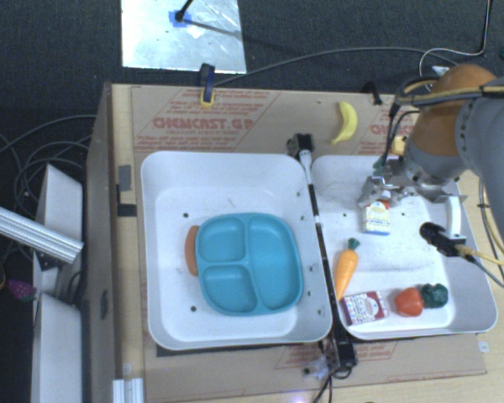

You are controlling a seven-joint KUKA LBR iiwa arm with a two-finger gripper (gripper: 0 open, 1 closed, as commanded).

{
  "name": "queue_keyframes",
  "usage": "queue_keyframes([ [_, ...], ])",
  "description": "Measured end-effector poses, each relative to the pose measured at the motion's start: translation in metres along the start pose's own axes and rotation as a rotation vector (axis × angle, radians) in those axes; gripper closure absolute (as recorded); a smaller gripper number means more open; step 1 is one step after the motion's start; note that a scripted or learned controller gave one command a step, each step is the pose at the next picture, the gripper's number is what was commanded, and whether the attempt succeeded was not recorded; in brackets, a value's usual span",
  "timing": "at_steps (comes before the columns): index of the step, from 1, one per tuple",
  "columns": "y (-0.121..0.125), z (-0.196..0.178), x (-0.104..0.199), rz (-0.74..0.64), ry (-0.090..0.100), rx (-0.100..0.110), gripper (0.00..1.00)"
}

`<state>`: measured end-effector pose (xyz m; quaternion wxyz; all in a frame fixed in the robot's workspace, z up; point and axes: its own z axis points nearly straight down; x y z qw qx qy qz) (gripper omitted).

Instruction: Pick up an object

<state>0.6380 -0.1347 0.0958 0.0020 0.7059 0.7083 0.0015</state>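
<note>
One carton (375, 217), one carrot (345, 268), one tomato (409, 301), one divided plate (249, 263).

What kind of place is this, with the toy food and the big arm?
Probably a robotics lab test bench: a grey arm with an orange band reaches over two shallow white bins, holding a plastic toy carrot, and loose cables trail on dark carpet.

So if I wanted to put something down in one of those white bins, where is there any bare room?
Left bin: bare floor above the blue divided plate, toward the far wall, plus a strip on its left. Right bin: crowded; the gripper hangs over the small carton, with carrot, red packet and tomato in front. A small patch between carton and tomato.
</note>
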Motion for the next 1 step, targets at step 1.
queue_keyframes([
  [1,-0.017,-0.0899,0.0644,-0.001,0.001,0.0,1.0],
])
